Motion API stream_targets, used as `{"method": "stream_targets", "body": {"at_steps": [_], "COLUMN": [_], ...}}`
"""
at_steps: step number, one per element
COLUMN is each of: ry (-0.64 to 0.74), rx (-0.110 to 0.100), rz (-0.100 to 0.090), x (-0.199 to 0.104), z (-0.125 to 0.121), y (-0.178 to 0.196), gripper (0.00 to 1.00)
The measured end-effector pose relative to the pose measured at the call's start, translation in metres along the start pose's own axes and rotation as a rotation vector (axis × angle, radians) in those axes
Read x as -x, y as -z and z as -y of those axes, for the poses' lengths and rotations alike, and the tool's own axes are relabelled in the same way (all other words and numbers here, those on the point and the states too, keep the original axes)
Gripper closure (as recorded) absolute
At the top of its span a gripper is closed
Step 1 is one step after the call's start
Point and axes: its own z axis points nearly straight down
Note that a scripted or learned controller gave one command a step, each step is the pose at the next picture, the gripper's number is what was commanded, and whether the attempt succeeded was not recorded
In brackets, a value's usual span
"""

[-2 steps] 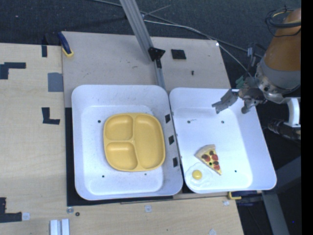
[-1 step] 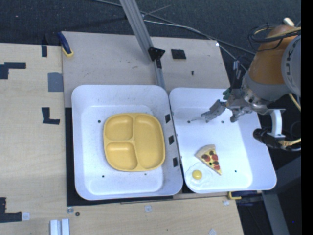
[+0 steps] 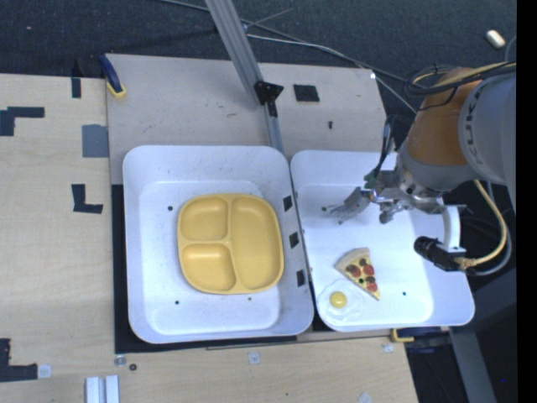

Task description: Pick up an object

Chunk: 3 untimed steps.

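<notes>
camera: fixed overhead | slanted down | both bins (image 3: pixel 134 225) framed | arm (image 3: pixel 470 133) enters right

Yellow plate (image 3: pixel 230 243) in a white bin (image 3: pixel 143 225); pizza slice (image 3: pixel 360 271) tan with red dots; small yellow round piece (image 3: pixel 337 300); arm (image 3: pixel 470 133) grey, orange-banded.

The gripper (image 3: pixel 362 201) is small and blurred over the right bin (image 3: pixel 323 170). The arm (image 3: pixel 457 133) runs off the right edge, hiding that bin's far right corner.
</notes>
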Motion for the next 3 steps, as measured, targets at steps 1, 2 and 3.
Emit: {"method": "stream_targets", "body": {"at_steps": [1,2,3], "ry": [-0.001,0.001,0.0], "rx": [0.0,0.003,0.01], "rz": [0.001,0.0,0.001], "x": [0.002,0.001,0.0], "z": [0.007,0.006,0.009], "y": [-0.046,-0.033,0.029], "gripper": [0.0,1.0,1.0]}}
